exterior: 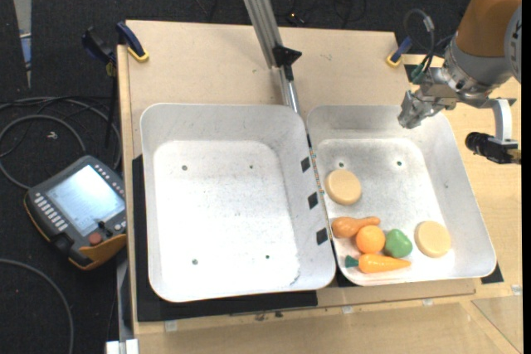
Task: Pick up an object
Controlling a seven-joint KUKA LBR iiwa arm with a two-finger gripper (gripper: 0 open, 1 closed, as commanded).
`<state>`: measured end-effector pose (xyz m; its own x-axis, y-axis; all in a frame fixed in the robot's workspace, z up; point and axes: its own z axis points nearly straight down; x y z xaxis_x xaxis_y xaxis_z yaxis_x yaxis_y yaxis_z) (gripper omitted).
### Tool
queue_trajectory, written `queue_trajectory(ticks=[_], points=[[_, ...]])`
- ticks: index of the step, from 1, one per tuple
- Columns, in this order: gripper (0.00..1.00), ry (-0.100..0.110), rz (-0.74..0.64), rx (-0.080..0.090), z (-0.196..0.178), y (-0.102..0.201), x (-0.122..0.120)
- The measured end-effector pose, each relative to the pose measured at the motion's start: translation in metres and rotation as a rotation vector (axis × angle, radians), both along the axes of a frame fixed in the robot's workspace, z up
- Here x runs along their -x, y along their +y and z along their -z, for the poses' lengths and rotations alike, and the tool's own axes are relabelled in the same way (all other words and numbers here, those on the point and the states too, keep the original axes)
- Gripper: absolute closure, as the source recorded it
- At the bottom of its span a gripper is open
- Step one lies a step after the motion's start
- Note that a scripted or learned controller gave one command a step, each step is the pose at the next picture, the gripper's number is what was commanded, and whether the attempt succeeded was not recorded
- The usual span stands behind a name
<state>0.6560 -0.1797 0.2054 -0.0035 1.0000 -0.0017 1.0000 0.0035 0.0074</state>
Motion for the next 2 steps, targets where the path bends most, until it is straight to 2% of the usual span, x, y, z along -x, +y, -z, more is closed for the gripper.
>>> queue_trajectory(ticks=[1, 2], points=[[1.0, 0.003, 0.0, -0.001, -0.022, 0.0, -0.001], [1.0, 0.009, -0.003, -0.003, -0.013, 0.049, 0.018]])
